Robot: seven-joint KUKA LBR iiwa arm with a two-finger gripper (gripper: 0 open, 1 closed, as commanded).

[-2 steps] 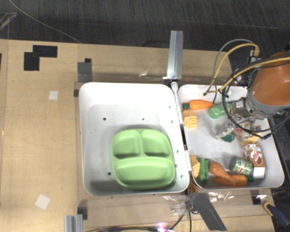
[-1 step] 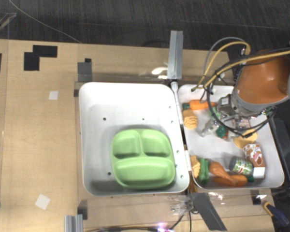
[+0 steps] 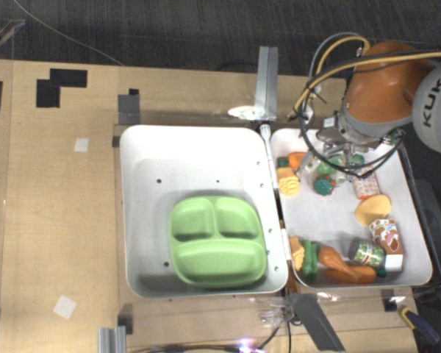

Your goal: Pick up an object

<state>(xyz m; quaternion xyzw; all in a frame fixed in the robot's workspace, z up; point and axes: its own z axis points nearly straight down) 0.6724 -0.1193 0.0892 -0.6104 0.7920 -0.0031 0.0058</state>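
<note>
Wooden bench [image 3: 51, 219] with two white bins; green tray [image 3: 217, 240] sits in the left bin [image 3: 143, 160]. Gripper [image 3: 336, 157] hangs at the upper part of the right bin [image 3: 419, 259], just above a green toy [image 3: 323, 186]. Can't tell its state. I'd drop straight down and centre on that toy, staying clear of the corn [image 3: 287, 182].

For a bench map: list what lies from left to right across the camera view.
Left white bin → green divided tray → corn cob → green toy vegetable under the hand → yellow chip-like piece
</note>
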